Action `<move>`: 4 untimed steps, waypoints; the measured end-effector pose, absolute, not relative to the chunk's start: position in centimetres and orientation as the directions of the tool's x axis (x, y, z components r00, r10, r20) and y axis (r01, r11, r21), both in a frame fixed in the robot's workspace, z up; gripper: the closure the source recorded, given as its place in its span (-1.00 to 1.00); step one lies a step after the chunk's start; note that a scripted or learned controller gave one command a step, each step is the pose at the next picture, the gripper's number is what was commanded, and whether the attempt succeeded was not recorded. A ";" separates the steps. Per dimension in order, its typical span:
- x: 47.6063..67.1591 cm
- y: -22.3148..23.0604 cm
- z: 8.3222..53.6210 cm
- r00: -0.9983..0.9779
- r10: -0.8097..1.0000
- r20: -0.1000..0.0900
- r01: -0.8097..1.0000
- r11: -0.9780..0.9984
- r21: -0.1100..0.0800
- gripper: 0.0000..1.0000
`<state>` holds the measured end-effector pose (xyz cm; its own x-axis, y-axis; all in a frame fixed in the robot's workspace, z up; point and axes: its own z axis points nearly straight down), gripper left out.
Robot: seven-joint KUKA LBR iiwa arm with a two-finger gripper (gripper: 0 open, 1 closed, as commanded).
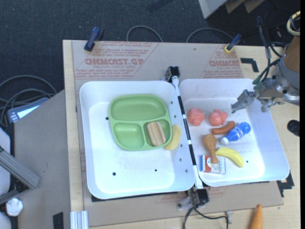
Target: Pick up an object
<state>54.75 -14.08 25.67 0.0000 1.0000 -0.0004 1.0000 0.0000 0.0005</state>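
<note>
At the bottom of the frame, in the lower part of the right bin (pixel 279 168), lie a small red-and-white carton (pixel 212 165) and a banana (pixel 231 156), with a brown drumstick (pixel 210 144) just above them. Above these sit a sausage (pixel 223 128) and a blue bottle (pixel 237 132), touching or nearly so, then two pink lumps (pixel 195 116) (pixel 218 117) side by side. To the left, the left bin (pixel 90 142) carries a green divided tray (pixel 138 109) with a bread roll (pixel 155 133) in its lower right compartment and a yellow piece (pixel 174 138) against its right edge. At upper right the gripper (pixel 255 100) hangs over the right bin's upper area, its jaws spread apart and gripping nothing. The step looks like the approach, with no object chosen by contact yet. The next move calls for shifting toward lower left over one item, perhaps the right pink lump, and descending with the jaws astride it; the crowded cluster could block a clean closing.
</note>
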 end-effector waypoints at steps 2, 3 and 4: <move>51.1 -9.4 8.4 0.001 1.000 0.001 1.000 -0.001 -0.002 -1.00; 51.1 -9.4 9.4 0.002 1.000 0.000 1.000 -0.002 0.000 1.00; 56.9 -4.1 18.5 -0.001 1.000 0.000 1.000 0.001 0.002 1.00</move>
